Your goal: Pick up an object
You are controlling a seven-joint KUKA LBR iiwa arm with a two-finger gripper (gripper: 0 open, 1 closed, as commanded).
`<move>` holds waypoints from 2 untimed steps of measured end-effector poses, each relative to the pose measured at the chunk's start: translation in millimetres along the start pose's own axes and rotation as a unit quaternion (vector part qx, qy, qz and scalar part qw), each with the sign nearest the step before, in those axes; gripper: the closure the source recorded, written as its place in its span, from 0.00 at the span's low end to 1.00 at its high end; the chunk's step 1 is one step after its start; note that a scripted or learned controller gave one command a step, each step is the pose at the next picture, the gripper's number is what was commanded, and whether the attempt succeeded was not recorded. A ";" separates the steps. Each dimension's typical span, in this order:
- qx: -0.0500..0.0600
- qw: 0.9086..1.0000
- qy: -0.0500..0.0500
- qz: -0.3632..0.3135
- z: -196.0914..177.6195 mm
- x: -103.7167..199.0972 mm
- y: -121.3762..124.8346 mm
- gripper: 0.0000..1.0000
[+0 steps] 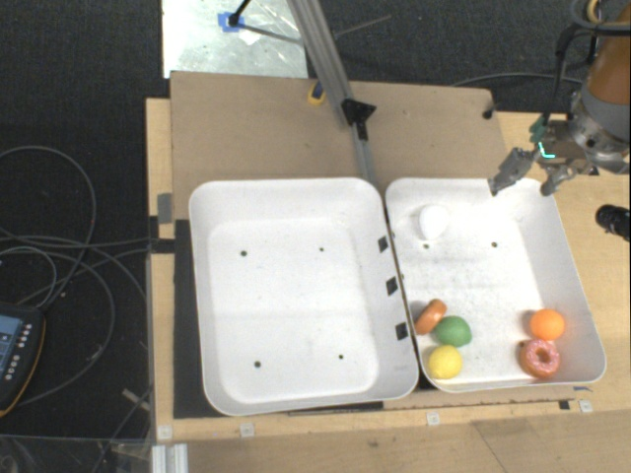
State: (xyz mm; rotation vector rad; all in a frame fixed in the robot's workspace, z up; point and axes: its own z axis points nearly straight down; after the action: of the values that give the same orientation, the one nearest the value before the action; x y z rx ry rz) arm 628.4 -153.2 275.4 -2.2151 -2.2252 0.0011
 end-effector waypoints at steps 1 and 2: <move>-0.002 1.000 -0.001 -0.001 -2.1 0.0 0.6 0.00; 0.001 1.000 0.000 0.002 52.2 -2.9 -9.1 0.00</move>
State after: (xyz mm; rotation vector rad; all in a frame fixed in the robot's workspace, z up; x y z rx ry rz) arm 619.2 -156.0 223.2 -2.2189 -2.2210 0.0036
